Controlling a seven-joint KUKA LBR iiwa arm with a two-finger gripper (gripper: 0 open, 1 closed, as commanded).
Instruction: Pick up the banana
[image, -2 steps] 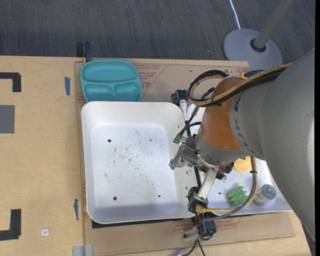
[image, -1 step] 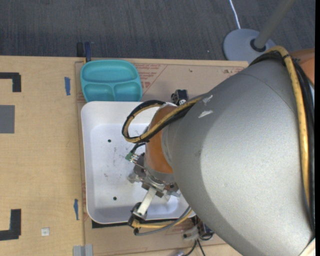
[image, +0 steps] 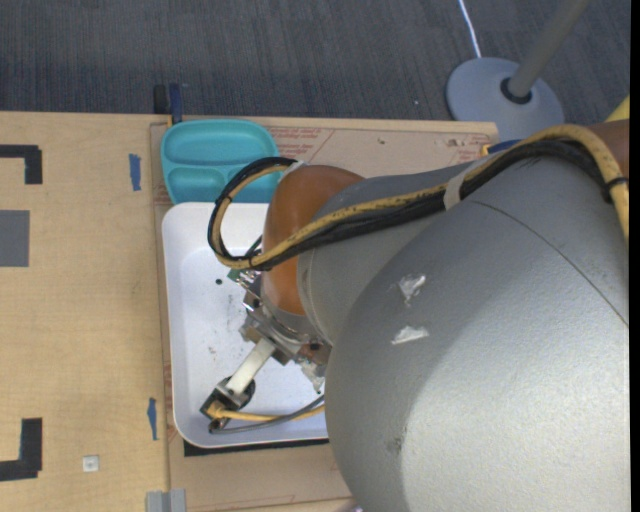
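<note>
Pincer (image: 288, 348) over white bin (image: 193, 300) (scuffed)

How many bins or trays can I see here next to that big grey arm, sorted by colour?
White bin: 1
Teal tray: 1
Total: 2

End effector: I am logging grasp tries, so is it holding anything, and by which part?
It cannot be told: the grey arm hangs over the white bin and hides whatever is beneath its wrist.
</note>
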